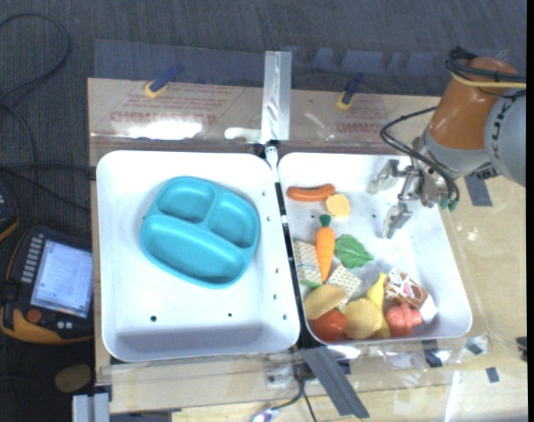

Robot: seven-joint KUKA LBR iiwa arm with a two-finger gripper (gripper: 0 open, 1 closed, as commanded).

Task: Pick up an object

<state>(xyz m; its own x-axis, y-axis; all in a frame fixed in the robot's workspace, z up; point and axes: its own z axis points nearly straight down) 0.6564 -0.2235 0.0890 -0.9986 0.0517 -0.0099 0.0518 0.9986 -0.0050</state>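
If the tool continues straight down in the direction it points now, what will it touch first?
Most likely the bare white floor of the right bin. The tool hangs over an open patch, apart from the sausage and the green leaf. Depth is uncertain from this slanted view.

Heaped toy food (pixel 359 301) in the right bin's (pixel 451 262) near half: sausage (pixel 310 192) at far-left corner, carrot (pixel 325 249) upright-ish beside green leaf (pixel 353 251).

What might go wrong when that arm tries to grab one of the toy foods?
The open gripper hangs over bare floor in the right bin, holding nothing; closing there would likely catch only air. The toys crowd the bin's near corner: tomato, potato and others touch, so the fingers might wedge between them or nudge neighbours. The carrot lies against the leaf.
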